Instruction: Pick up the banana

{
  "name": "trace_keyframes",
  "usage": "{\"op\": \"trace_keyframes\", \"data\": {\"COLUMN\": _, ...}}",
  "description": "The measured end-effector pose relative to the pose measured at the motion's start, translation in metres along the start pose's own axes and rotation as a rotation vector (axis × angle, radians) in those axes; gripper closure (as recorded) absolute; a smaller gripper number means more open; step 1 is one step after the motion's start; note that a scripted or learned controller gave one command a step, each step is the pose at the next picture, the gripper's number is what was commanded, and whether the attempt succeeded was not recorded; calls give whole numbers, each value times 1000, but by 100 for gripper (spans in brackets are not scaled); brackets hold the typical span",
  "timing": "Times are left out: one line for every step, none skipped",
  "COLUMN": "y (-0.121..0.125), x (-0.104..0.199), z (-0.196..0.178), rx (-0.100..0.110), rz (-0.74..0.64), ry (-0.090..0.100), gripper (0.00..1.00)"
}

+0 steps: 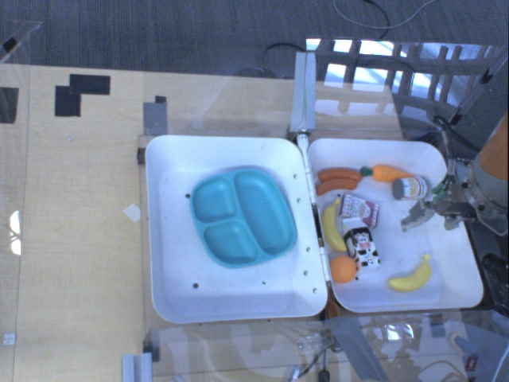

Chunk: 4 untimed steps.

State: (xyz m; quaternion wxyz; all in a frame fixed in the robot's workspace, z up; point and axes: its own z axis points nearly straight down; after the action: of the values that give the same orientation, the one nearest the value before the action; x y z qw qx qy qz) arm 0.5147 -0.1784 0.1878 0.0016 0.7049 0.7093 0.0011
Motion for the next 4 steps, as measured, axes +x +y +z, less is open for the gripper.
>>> {"op": "trace_keyframes", "data": {"y": -24, "x": -21, "z": 98, "rx": -7, "rz": -102, "ry": -3, "gripper": 0}}
{"op": "trace_keyframes", "data": {"y": -21, "x": -20, "z": 86, "rx": -13, "rz": -105, "ry": -2, "gripper": 100}}
{"op": "trace_keyframes", "data": {"y": -20, "x": 3, "z": 97, "rx": -6, "rz": 327, "ry": -2, "gripper": 100}}
{"op": "trace_keyframes", "data": {"y": -21, "x": 2, "z": 97, "rx": -5, "rz": 328, "ry": -2, "gripper": 0}}
